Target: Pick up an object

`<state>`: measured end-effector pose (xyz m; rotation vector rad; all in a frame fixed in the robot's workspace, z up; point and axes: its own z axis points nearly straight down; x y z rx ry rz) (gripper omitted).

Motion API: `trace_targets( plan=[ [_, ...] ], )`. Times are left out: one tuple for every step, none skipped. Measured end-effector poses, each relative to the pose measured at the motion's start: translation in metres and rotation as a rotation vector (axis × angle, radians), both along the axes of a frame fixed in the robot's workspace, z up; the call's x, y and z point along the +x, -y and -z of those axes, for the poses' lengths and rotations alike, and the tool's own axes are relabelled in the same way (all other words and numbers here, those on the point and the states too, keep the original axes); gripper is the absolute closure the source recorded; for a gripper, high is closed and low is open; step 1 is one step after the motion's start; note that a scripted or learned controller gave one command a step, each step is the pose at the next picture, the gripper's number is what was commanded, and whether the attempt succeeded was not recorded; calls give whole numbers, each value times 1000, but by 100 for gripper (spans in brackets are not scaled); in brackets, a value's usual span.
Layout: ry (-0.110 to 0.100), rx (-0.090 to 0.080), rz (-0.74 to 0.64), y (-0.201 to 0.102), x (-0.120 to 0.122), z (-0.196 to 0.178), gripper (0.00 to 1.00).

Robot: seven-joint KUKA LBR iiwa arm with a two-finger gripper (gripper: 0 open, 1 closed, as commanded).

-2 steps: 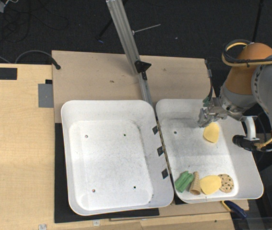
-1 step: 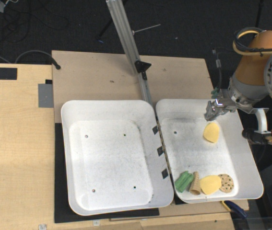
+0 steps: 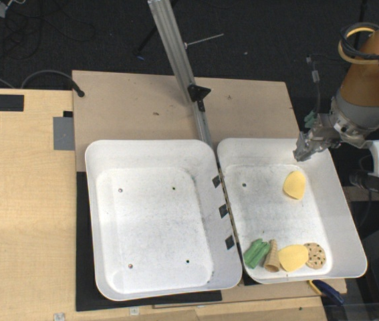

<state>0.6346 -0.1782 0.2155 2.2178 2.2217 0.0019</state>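
Near row, right bin: four small items lie clustered at the near edge of the right bin (image 3: pixel 346 246).
Cookie (image 3: pixel 315 255): round, tan with dark chips, rightmost in the row, touching the yellow piece beside it.
Yellow piece, near (image 3: pixel 293 257): rounded and flat-looking, between the cookie and the cone.
Cone (image 3: pixel 271 255): small tan cone-shaped item, tip toward the far side, wedged between the yellow piece and the green item.
Green item (image 3: pixel 257 252): ridged, lying at a slant, leftmost of the cluster, close to the bin's left wall.
Left bin (image 3: pixel 102 159): white, shallow, side by side with the right bin; their rims meet along black clips.
Yellow piece, far (image 3: pixel 295 184): rounded wedge, alone on the right bin's floor, well apart from the near row.
My gripper (image 3: pixel 304 151): over the far right corner of the right bin, just beyond the far yellow piece and not touching it; nothing shows between my fingers, and how far they stand apart I cannot tell.
My arm: grey, with an orange band (image 3: pixel 363 79), coming in from the right.
Aluminium rail (image 3: pixel 176 52): slants away behind the bins.
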Motion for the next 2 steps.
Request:
trace_targets(
  plan=[
    [1,0,-1,2,1,-43,100],
    [-6,3,-3,-52,5,-28,100]
  ],
)
